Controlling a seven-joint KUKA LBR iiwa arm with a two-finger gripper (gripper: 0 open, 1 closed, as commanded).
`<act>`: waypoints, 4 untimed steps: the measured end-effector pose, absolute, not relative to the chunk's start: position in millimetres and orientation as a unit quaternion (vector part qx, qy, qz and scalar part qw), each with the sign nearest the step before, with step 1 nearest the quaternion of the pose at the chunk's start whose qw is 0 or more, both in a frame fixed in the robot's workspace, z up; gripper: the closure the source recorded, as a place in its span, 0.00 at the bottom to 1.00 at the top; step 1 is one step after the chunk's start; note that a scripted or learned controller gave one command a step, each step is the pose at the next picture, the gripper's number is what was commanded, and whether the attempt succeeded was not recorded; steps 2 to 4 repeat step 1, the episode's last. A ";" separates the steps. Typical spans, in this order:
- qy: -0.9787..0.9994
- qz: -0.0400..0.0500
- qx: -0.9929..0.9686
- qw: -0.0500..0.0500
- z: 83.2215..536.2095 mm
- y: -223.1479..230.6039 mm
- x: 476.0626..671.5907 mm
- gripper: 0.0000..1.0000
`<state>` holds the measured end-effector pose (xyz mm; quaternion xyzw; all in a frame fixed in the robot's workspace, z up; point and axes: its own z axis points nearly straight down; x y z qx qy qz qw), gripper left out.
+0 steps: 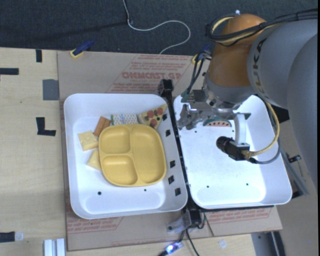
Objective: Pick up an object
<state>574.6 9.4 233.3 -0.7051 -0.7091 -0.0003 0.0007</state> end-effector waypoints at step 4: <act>-0.708 0.001 -0.706 0.001 233.4 8.6 572.1 1.00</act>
